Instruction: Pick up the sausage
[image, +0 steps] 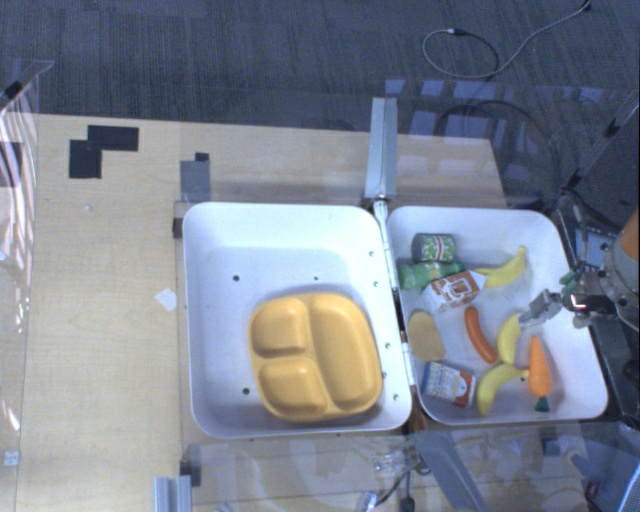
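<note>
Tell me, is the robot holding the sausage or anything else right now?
No, nothing is between the gripper fingers. The sausage lies loose in the right bin, apart from the gripper.

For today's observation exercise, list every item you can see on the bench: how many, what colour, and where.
Divided tray: 1, yellow, left bin.
Sausage: 1, orange-red, right bin centre.
Bananas: 3, yellow, right bin.
Carrot: 1, orange, right bin, right side.
Can: 1, green label, right bin, far corner.
Cartons: 2, white and red, right bin.
Flat tan piece: 1, right bin, left wall.
Bins: 2, white, side by side.
Gripper: 1, grey, over the right bin's right edge.
</note>
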